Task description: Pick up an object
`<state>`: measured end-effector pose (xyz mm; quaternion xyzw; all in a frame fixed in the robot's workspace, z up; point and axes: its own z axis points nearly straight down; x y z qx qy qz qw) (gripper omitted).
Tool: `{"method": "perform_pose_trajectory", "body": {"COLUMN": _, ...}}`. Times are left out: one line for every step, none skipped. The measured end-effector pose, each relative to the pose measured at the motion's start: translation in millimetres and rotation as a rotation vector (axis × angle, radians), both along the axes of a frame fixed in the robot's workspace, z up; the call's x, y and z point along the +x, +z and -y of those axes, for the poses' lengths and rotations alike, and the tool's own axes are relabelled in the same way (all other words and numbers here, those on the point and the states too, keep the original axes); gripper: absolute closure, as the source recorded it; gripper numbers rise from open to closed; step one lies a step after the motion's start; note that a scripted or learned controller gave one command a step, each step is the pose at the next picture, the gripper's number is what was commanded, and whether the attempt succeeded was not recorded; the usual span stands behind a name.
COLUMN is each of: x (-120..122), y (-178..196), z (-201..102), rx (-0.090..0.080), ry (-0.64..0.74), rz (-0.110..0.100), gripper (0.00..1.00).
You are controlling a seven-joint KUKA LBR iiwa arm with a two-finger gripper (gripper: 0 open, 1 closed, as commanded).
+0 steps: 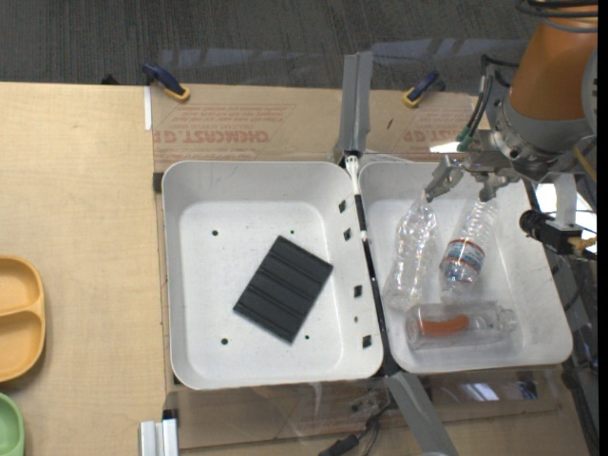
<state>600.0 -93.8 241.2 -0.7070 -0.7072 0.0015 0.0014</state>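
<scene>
My gripper [465,186] hangs over the back of the right bin [541,354] with its two fingers spread open and nothing between them. Just below it lie two clear plastic bottles: a crumpled one [410,248] on the left and one with a blue label [465,253] on the right. A third clear bottle with an orange-red inside [460,324] lies across the bin's front. In the left bin [190,255] a black ribbed rectangular piece [283,288] lies flat.
A grey divider bar [355,112] runs between the bins at the back. Two blue-and-yellow clamps [166,82] [421,88] hold the cardboard behind. A tan tray [19,316] and a green dish [8,430] sit on the wooden table at far left.
</scene>
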Motion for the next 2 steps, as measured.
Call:
{"method": "perform_pose_trajectory", "body": {"x": -39.3, "y": -109.9, "z": 41.7, "rx": -0.001, "ry": -0.131, "rz": -0.001, "gripper": 0.00}}
{"method": "perform_pose_trajectory", "body": {"x": -14.2, "y": -150.9, "z": 71.9, "rx": -0.001, "ry": -0.070, "rz": 0.001, "gripper": 0.00}}
